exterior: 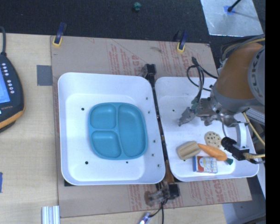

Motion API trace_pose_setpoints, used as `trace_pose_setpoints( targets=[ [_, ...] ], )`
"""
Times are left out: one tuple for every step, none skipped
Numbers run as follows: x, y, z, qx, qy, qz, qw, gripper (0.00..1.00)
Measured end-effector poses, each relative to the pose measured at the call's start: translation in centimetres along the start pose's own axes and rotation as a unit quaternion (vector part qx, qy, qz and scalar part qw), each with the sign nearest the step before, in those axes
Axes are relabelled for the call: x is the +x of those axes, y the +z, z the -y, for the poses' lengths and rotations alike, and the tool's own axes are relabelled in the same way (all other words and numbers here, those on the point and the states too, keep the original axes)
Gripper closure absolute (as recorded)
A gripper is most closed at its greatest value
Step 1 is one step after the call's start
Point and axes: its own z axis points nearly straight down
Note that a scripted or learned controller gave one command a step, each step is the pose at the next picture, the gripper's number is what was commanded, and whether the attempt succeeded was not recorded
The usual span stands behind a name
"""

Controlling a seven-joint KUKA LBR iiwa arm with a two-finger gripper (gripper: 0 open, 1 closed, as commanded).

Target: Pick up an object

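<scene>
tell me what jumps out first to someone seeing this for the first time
The blue divided plate sits alone in the middle of the left bin, the boldest colour on the bench. In the right bin the gripper hangs over bare floor, with a bread roll, carrot, cracker and small carton clustered near the front edge.

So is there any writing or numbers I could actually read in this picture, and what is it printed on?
None can be read.
Cardboard sheet under the bins: rows of red print, too blurred to read.
Small carton in the right bin: a red and blue label, too small to read.
Handheld pendant at the left: a lit screen and buttons, nothing readable.
</scene>
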Motion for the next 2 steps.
trace_pose_setpoints(
  targets=[
    [-0.4, 5.15, 7.25, -0.003, -0.001, -0.001, 1.0, 0.0],
    [-0.52, 4.29, 7.31, -0.001, -0.003, 0.0, 1.0, 1.0]
  ],
)
